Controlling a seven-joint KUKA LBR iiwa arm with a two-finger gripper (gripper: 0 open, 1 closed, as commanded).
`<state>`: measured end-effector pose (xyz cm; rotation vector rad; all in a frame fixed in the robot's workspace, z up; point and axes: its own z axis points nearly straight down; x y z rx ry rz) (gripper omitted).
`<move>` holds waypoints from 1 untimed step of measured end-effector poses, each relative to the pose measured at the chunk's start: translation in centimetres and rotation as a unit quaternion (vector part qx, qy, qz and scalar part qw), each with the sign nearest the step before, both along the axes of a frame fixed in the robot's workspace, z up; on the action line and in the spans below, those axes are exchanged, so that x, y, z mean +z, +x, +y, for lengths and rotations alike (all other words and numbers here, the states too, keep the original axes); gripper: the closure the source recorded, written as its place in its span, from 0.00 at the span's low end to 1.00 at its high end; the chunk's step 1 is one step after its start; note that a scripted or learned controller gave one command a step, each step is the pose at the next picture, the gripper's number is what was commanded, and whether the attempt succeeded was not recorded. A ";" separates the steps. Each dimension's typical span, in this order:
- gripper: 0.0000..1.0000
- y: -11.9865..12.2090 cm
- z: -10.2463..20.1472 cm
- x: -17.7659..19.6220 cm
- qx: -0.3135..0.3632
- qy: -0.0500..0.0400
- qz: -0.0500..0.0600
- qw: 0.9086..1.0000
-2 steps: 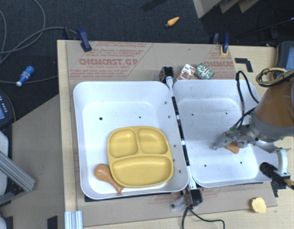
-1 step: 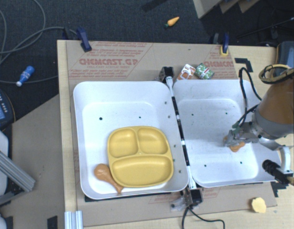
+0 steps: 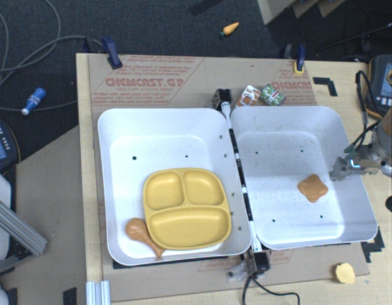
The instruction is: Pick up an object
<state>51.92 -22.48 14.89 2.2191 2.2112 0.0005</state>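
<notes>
A small tan, bread-like piece [image 3: 312, 187] lies in the right bin [image 3: 278, 132], toward its right side. My gripper [image 3: 345, 168] reaches in over that bin's right rim, just right of the tan piece and slightly above it in the view, with nothing seen in its grasp. In the left bin [image 3: 119, 145] sits a yellow divided plate [image 3: 186, 207]. A brown toy drumstick [image 3: 142, 233] rests against the plate's lower left corner.
Two small packets, one red and white [image 3: 250, 95] and one green [image 3: 272, 94], lie on the board behind the right bin. A yellow chunk [image 3: 344, 272] sits on the bench at the front right. Blue clamps [image 3: 111, 51] hold the board's back edge.
</notes>
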 end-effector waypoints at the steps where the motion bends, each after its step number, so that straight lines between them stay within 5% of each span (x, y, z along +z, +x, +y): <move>1: 1.00 -0.7 2.9 3.0 0.003 0.002 0.001 1.000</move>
